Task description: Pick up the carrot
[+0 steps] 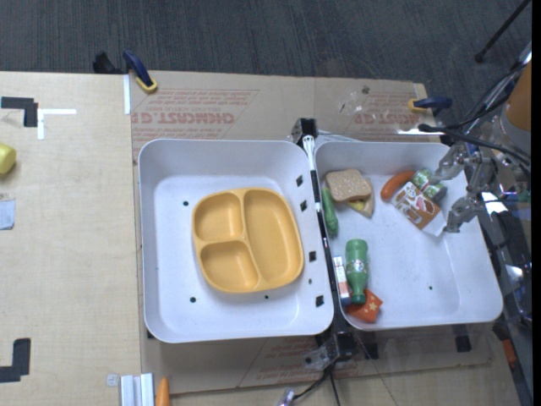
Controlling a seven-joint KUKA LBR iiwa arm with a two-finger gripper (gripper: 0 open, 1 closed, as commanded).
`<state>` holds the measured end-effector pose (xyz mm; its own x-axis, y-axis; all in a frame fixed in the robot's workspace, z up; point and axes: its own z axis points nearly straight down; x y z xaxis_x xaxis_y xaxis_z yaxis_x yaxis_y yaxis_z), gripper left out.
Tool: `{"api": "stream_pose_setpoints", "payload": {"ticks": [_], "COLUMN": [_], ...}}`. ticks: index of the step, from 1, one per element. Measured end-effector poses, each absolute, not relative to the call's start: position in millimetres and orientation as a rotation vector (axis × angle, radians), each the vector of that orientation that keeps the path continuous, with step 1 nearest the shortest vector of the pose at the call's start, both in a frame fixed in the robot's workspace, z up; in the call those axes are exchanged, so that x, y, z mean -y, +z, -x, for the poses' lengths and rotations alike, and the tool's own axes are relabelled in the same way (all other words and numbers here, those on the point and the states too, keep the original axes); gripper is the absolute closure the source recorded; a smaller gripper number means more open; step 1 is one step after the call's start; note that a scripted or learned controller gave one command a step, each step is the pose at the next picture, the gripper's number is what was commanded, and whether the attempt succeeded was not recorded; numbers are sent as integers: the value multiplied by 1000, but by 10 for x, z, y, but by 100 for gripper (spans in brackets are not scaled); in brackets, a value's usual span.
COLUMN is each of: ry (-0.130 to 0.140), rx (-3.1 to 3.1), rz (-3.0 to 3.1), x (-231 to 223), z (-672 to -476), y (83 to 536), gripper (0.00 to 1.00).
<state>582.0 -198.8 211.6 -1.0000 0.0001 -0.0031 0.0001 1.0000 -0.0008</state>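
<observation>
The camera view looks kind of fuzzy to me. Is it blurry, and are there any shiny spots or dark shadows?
In the camera view, everything is a little soft, so the print on the snack packet cannot be read; the light is even, with faint shadows beside the yellow divided plate and green bottle; the white bins look bright but show no hard glare.

The 2 bins [152,227] are plain white, with small black dots on the left one's floor. In it sits a mustard-yellow tray [248,240] of 3 compartments. The right bin holds an orange carrot [394,185], a tan-and-brown sandwich [350,190], a green bottle [356,269] with a pale label, a red packet [366,309] and a white, red and green pouch [418,203]. The bench [59,227] is pale tan; brown cardboard [254,108] carries red print. A yellow object [5,158] lies far left.
</observation>
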Motion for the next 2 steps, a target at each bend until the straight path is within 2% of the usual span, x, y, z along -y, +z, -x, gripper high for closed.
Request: {"api": "stream_pose_setpoints", "payload": {"ticks": [1,2], "ry": [-2,-1], "rx": [-3120,-3089], "rz": [-303,-539], "x": [1501,890], "z": [-5976,-6288], "y": [3683,4440], "gripper": [0,0]}}
